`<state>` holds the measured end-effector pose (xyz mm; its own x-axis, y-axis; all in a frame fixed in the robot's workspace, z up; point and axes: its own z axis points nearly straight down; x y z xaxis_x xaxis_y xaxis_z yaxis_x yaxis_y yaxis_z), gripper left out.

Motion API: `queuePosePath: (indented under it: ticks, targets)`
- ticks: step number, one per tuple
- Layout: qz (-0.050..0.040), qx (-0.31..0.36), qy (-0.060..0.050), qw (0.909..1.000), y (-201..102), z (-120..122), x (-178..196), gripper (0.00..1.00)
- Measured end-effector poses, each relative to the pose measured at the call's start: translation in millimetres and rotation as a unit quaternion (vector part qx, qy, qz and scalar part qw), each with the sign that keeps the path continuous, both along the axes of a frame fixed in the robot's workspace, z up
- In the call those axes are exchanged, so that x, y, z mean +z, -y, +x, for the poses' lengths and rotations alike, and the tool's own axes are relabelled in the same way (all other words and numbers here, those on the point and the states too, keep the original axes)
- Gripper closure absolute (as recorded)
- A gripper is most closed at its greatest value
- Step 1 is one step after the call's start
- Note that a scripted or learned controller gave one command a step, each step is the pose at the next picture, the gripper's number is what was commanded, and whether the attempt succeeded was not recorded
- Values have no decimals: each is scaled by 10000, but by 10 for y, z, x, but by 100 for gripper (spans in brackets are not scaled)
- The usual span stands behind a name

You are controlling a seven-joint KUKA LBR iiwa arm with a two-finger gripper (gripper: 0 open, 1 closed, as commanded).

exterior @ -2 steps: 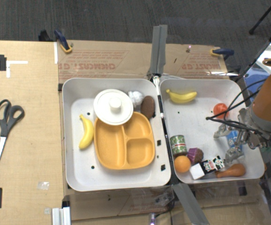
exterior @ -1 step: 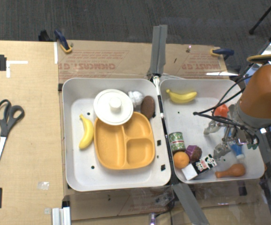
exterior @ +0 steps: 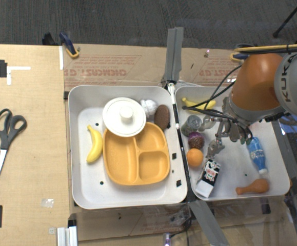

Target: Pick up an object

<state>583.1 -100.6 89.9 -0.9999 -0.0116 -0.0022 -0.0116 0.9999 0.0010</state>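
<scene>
Camera view, right bin (exterior: pixel 279 188): gripper (exterior: pixel 221 143) poised mid-bin, fingers slightly parted, gripping nothing. Against the bin's left wall, an orange (exterior: pixel 194 157), purple ball (exterior: pixel 196 139) and milk carton (exterior: pixel 208 177). Blue bottle (exterior: pixel 256 155) toward right wall; drumstick toy (exterior: pixel 252 187) at near right corner. Left bin (exterior: pixel 79 188): banana (exterior: pixel 94 144), yellow tray (exterior: pixel 136 155), white lid (exterior: pixel 124 117).

Banana (exterior: pixel 94 144) left of tray (exterior: pixel 136 155), lid (exterior: pixel 124 117) behind tray
</scene>
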Motion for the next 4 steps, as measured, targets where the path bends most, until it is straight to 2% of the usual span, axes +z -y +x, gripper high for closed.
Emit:
queuePosePath:
  ticks: [1, 2, 3, 4]
  targets:
    - [-1, -358, -26, 9994, 270, -810, -9, 0]
    - [-4, -1209, -8, 9927, 220, -68, -2, 0]
    - [-3, -1185, -29, 9930, -72, -616, -11, 0]
    - [-16, -615, 80, 9981, 432, -799, 40, 0]
